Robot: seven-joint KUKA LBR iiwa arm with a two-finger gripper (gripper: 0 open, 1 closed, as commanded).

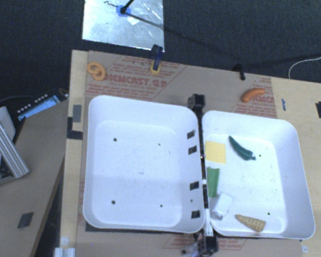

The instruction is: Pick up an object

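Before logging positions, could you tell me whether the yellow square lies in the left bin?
No, the yellow square lies in the right bin.

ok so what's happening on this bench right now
Nothing is being handled at this moment. Two white bins sit side by side; the right bin holds a yellow square, a dark green pepper-like piece, a green block, a small white piece and a tan cone. The left bin shows just its white floor. On the cardboard behind the bins lie an orange sausage-shaped toy and a pretzel-shaped piece. No object has been picked up yet.
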